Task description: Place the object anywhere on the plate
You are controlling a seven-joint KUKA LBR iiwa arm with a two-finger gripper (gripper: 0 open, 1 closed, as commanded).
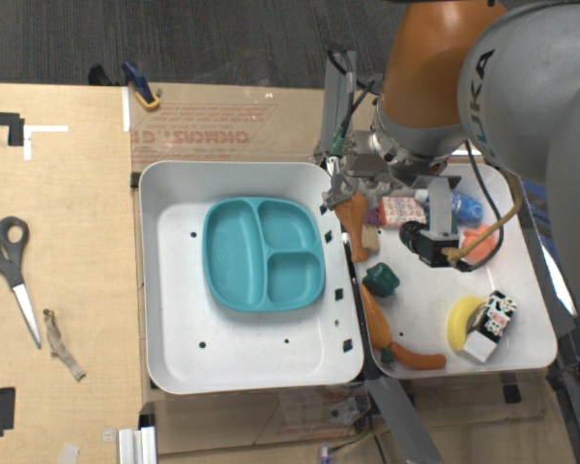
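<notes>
Arm: the grey KUKA arm point(532, 75) with the orange band reaches in from the right and hangs over the back of the right bin point(522, 351).
Gripper: the gripper point(360, 193) is low at the back left corner of the right bin, beside the wall between the two bins; how its tool stands cannot be told.
Plate: the teal divided plate point(265, 253) lies in the left bin point(174, 336), with three compartments.
Objects: in the right bin lie a dark green piece point(380, 279), an orange carrot point(375, 323), a yellow banana point(462, 321) and a small cow-pattern carton point(490, 325).
Bench: scissors point(10, 269) lie on the wooden board at the left.
</notes>
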